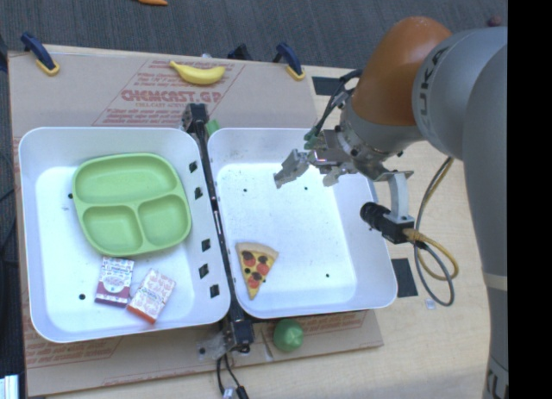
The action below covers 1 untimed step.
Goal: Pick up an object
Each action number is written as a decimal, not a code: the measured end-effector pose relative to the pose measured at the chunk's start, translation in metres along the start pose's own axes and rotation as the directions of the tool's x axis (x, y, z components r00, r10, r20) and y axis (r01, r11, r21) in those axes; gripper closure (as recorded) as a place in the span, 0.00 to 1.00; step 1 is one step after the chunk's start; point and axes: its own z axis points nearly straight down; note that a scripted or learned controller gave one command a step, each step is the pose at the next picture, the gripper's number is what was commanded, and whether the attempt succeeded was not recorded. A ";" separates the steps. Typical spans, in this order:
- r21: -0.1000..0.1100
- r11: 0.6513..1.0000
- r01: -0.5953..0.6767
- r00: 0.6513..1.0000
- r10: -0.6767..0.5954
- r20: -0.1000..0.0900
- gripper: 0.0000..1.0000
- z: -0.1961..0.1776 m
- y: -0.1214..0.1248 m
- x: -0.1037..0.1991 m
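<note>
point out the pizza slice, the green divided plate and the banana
pizza slice (254, 268): camera view, middle of its topped face, in the right bin
green divided plate (121, 182): camera view, floor of its largest compartment, in the left bin
banana (198, 71): camera view, middle of its curve, on the cardboard behind the bins

The setting is a robotics laboratory. A grey industrial arm (448, 78) reaches over two white bins (34, 216) clamped to a cardboard-covered bench (112, 87), holding toy food such as a pizza slice (255, 268); grey carpet (259, 1) surrounds it.
</note>
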 end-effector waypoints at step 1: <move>0.001 1.000 0.000 1.000 0.000 0.001 0.00 0.079 -0.032 -0.020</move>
